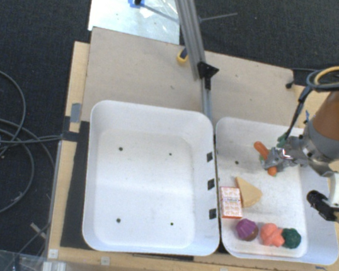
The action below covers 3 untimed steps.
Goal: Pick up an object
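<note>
The gripper (275, 159) sits low in the right bin (323, 252), near that bin's far edge, right over a small orange carrot-like toy (261, 149). Orange shows on both sides of the metal: a longer piece pointing toward the far-left corner and a short stub on the near side. Whether the jaws are spread or closed, and whether the carrot lies between them or merely beneath them, I cannot tell; the mechanism is small and partly blurred here.

The main risk, as I judge it, is a grasp that catches only the end or the edge of the carrot. The toy is slim, tapered and smooth-looking, so an off-centre pinch could squeeze it out sideways, or it could pivot and drop on lifting. It also lies at a slant to the bin's edges, so jaws not turned to match would close along its length rather than across it. Pressing down too far could drive the jaws against the bin floor.

The other things lie toward the near edge, well apart from the carrot: a tan wedge (248, 191), a red-and-white carton (230, 202) by the left wall, and a row of purple (246, 229), orange-pink (271, 235) and dark green (291, 238) toy pieces. The left bin (102, 115) sits beside it on the surface (142, 63).
</note>
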Motion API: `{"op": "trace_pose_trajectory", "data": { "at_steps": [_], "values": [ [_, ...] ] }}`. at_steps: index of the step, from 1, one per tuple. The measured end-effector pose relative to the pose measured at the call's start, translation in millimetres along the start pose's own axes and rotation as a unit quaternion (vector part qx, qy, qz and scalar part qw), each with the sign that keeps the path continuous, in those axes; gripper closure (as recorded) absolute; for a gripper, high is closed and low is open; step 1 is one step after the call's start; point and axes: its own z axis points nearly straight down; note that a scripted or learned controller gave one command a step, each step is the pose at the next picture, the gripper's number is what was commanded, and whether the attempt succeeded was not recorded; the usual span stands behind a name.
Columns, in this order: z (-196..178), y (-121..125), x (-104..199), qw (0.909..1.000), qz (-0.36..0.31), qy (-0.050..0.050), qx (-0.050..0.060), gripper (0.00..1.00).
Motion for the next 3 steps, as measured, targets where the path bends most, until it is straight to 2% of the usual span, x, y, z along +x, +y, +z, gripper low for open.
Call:
{"op": "trace_pose_trajectory", "data": {
  "at_steps": [2, 3],
  "values": [
    [-129.9, 6.8, -1.7, 1.0, -0.002, -0.001, -0.002, 1.0],
    [-114.4, 4.9, 46.7, 1.0, -0.004, 0.001, 0.002, 1.0]
  ]
}}
